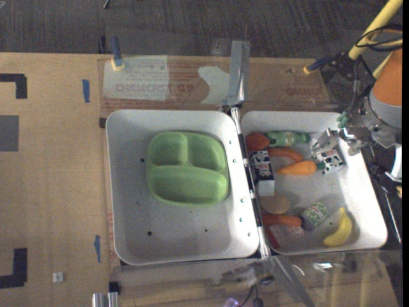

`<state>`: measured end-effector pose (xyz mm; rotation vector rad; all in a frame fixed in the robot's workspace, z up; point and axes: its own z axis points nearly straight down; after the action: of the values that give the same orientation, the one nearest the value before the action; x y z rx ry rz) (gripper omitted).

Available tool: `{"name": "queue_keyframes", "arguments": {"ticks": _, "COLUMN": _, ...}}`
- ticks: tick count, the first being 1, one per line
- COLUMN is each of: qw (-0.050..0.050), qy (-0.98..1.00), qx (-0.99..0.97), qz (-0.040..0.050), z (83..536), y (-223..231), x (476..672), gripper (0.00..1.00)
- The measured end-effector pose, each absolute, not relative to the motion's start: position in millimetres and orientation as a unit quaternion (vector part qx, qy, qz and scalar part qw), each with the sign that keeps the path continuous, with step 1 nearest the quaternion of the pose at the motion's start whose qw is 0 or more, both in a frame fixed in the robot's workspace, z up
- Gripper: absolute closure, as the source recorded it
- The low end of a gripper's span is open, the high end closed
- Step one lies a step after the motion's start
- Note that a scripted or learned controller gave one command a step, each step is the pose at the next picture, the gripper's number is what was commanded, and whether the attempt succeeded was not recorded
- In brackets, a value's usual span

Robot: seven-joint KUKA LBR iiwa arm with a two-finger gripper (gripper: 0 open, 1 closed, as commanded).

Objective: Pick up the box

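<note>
Leftmost, the green divided plate (pixel 188 168) lies alone in the left bin (pixel 121 190). Across the divider, a cow-patterned box (pixel 262 170) rests against the right bin's (pixel 367 190) left wall, an orange carrot (pixel 297 168) just beside it. Farther right, the pincer (pixel 329 151) seems to pinch a second small patterned box (pixel 331 161) over the bin's far right part, though blur leaves this uncertain. Judging by that shallow hold, the box may slip out and fall among the toys.
</note>
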<state>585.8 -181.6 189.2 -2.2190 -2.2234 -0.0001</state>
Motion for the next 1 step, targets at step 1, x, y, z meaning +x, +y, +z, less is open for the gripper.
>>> {"name": "queue_keyframes", "arguments": {"ticks": 1, "qw": -0.001, "qy": -0.675, "qx": -0.737, "qz": -0.0015, "z": 86.3, "y": -161.8, "x": 536.8, "gripper": 0.0}}
